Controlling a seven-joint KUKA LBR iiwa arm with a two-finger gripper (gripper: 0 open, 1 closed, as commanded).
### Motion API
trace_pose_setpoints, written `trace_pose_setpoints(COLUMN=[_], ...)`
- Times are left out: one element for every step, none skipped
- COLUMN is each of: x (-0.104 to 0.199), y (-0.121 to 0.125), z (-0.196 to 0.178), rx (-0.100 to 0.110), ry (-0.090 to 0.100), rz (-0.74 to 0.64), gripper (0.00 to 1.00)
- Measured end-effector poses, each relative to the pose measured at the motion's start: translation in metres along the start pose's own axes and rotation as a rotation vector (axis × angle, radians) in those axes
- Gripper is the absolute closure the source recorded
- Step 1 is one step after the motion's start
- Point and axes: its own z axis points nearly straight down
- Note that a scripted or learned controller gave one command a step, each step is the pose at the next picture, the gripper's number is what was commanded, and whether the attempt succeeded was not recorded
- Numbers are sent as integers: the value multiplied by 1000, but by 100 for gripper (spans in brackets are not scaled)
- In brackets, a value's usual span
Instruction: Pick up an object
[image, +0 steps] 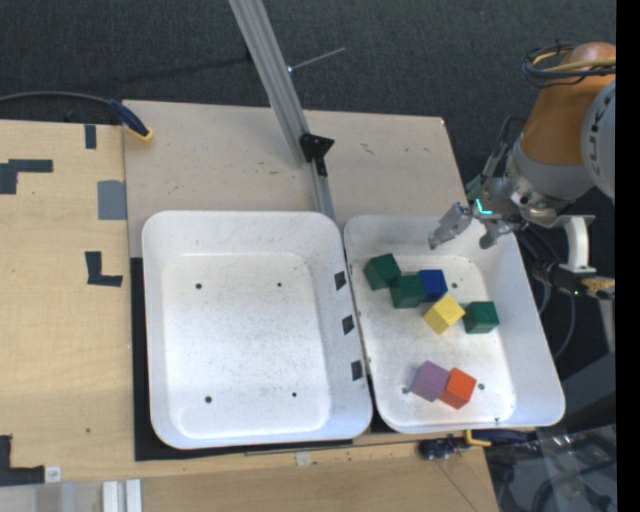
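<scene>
Lying closest to the lens, near the front rim of the right bin (530, 400), are a purple cube (431, 380) and an orange cube (460, 387), touching each other. Farther back in the same bin, a cluster is sitting: two green cubes (382, 270) (407, 291), a blue cube (433, 283), a yellow cube (444, 314) and, just beside it, another green cube (482, 316). Any of these could be serving as the object to pick up, and all are resting loose on the bin floor, none lifted.

Above the bin's far right corner the gripper (468, 229) is hovering with its two fingers spread apart and nothing between them. It is hanging clear of the blocks, probably because the arm is reaching in from the right side and is lining up over the cluster before descending; the blue cube and the nearby green ones are looking like the nearest candidates.

To the left, the left bin (160, 300) is sitting flush against its neighbour, both on a dark mat over a pale wooden bench (60, 330) marked with grey tape patches. A slanted metal rail (280, 80) is crossing behind, over dark carpet-like flooring.
</scene>
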Motion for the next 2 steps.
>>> trace_pose_setpoints(x=[0,0], y=[1,-5], z=[-3,61], rx=[-4,2], ry=[-2,-1], rz=[-1,0], gripper=[0,0])
